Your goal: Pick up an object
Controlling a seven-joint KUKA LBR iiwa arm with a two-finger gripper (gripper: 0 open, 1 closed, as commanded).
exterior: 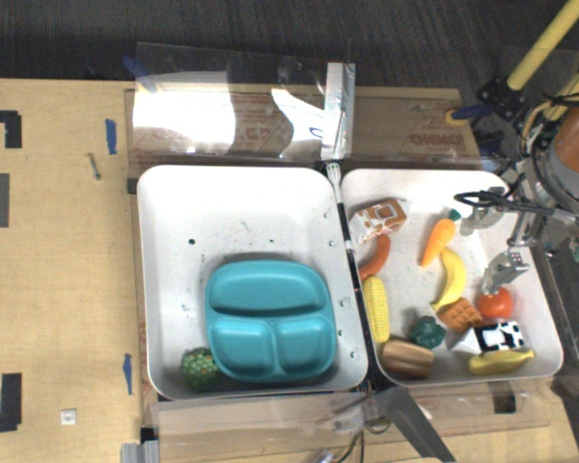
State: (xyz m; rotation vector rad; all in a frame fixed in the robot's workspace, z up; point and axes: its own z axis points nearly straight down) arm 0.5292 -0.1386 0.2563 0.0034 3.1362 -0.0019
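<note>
Left bin [164, 258]: teal divided tray [268, 318], green knobbly item [201, 367] at near left corner.
Right bin [410, 186]: small printed carton [380, 217], red sausage-like piece [373, 256], corn cob [376, 309], carrot [437, 240], banana [452, 279], orange waffled piece [460, 313], dark green round item [427, 333], brown bun-like item [406, 357], tomato [496, 302], black-and-white block [500, 336] on a yellow piece [502, 360].
Gripper [503, 266]: lowered over right bin's far-right side, tip just above tomato; opening of tool cannot be told; nothing seen gripped.
Progress: early; every item lying in a bin, none lifted. Judged target tomato or neighbour. Remaining: close on one item, raise clear
</note>
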